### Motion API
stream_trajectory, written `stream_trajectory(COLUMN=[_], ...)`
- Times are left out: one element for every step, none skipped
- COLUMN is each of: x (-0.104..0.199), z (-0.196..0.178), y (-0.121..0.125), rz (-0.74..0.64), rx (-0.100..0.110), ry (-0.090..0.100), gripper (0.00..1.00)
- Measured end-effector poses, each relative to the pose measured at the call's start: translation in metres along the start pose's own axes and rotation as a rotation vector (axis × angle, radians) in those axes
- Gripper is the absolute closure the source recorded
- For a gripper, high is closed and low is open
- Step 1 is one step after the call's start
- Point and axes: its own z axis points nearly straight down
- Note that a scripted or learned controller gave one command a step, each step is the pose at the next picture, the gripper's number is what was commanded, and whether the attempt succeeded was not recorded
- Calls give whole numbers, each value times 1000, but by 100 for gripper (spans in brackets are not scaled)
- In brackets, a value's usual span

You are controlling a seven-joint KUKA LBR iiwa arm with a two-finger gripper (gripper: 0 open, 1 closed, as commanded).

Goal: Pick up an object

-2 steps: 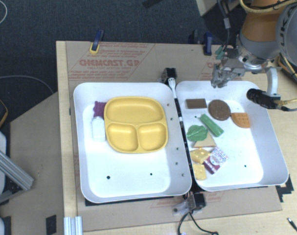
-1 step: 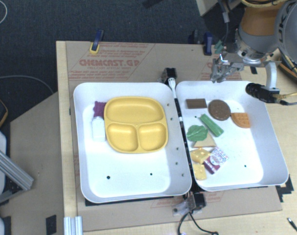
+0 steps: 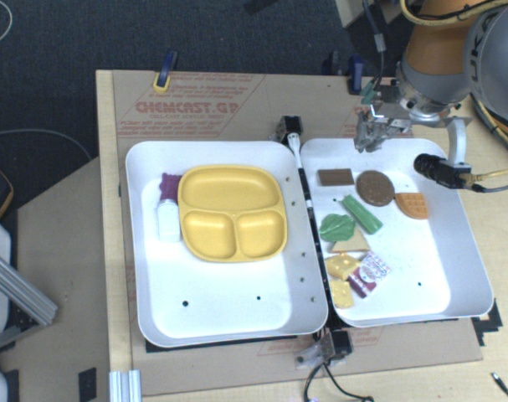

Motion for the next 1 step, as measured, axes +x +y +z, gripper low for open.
stream_trajectory(x=[-10], z=[5], y=[10], rz=[0], rx=[-6], ry=[-2], gripper=[100])
